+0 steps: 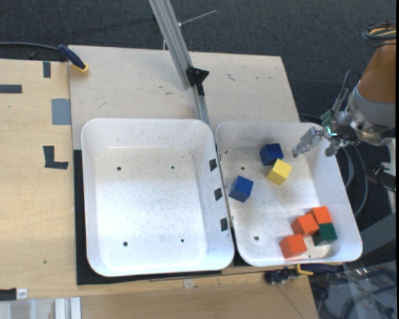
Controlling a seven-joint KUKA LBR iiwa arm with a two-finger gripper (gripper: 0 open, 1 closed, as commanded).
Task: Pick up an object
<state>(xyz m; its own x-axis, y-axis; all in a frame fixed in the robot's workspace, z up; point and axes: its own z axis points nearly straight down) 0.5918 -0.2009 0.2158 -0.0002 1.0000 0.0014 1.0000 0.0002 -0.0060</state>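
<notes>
While apart, yellow cube (279,171) below-left of pincer (317,143)

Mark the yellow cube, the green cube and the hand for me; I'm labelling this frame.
yellow cube (279,171), camera view, top face.
green cube (328,232), camera view, top face.
hand (317,141), camera view, midway between fingertips.

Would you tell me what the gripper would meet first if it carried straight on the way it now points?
Probably the yellow cube: the gripper points left and downward into the right bin, though depth is unclear from this single view.

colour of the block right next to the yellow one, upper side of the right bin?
Blue. The block touches the yellow block in the camera view.
</notes>
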